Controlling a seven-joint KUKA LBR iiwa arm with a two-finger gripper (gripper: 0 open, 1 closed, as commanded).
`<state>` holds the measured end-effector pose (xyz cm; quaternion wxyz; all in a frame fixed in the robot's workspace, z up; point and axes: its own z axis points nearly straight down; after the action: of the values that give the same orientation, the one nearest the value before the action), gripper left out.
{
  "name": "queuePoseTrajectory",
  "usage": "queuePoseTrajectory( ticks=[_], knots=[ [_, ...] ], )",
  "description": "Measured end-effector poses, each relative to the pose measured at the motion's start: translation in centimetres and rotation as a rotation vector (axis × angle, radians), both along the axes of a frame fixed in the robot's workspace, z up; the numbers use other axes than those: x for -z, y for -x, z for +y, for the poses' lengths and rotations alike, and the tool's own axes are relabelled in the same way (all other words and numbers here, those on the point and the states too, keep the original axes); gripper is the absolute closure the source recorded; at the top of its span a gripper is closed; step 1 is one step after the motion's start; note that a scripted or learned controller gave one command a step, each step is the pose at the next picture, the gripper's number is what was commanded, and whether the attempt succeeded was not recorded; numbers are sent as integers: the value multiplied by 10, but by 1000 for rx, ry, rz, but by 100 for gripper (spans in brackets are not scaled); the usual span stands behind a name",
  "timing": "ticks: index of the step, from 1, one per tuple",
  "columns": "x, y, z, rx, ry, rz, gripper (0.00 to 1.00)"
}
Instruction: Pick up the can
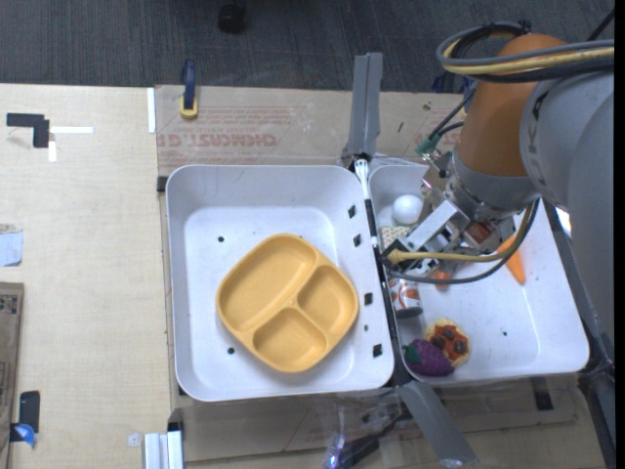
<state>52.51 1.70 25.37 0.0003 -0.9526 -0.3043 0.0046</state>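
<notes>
Beyond the pale bench and bins lies dark carpet.

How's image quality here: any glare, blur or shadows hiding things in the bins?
Camera view: lighting is even, with no blown-out glare on the left bin; the yellow tray is sharp, with a faint shadow at its lower edge; the arm, nearest the lens, looks slightly soft and covers part of the right bin, obscuring items beneath it.

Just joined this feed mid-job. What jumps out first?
A yellow divided plate lies in the middle of the left bin. The arm reaches over the right bin, where a white ball, a purple toy and other small things crowd its left side.
</notes>
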Motion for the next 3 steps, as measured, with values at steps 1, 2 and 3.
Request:
queuePoseTrajectory(
  ticks=[1,2,3],
  knots=[
    [2,-77,-42,-8,0,-1,100],
    [-10,-98,-70,50,0,-1,100],
    [-15,-98,-70,46,2,8,100]
  ],
)
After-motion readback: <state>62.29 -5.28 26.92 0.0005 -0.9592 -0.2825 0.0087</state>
